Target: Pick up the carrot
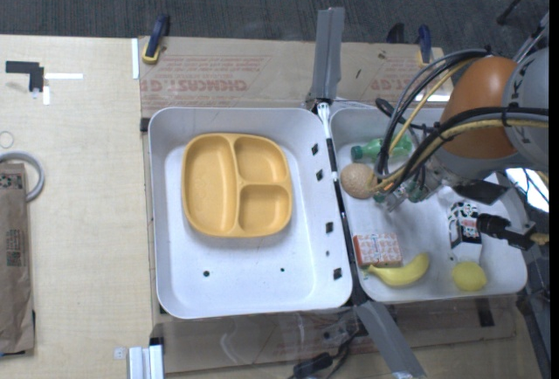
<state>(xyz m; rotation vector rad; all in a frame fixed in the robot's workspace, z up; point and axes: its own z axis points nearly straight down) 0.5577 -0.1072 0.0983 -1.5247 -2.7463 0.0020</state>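
My gripper hangs low over the upper middle of the right bin, half hidden by its own cables. Its tip is just right of a tan round item. A small orange sliver shows between that item and the gripper; I cannot tell whether it is the carrot or whether it is held. The arm's orange band sits above the bin's back right part.
The right bin also holds a green item at the back, a small printed box, a banana, a lemon and a black-and-white item. The left bin holds a yellow divided plate.
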